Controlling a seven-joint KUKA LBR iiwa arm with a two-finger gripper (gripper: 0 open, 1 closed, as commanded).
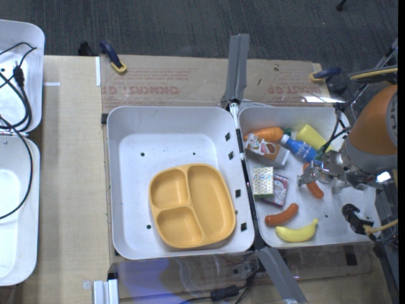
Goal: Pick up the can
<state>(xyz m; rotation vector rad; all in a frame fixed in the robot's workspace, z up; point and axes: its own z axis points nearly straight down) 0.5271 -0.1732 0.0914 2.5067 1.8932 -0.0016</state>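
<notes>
1. Wooden bench (69,170) under your camera carries two white bins.
2. Left bin (126,170) holds a yellow plate (190,204).
3. Right bin (329,233) is cluttered with toy food.
4. Your arm (376,132) enters at 3 o'clock.
5. Gripper (311,182) sits low over the clutter; you cannot tell whether it is spread or pinching.
6. What looks like the can (262,182) lies at that bin's 9 o'clock, apart from the gripper.

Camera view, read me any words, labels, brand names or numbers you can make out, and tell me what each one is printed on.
Flat brown cardboard sheet behind the bins: red print, seen upside down and mirrored, reads roughly "CHEMCO"; uncertain.
Same cardboard, right part: more red letters, too blurred to read.
Small white and red carton: label too small to read.
Small pale green patterned box: print too small to read.
No numbers legible.
</notes>
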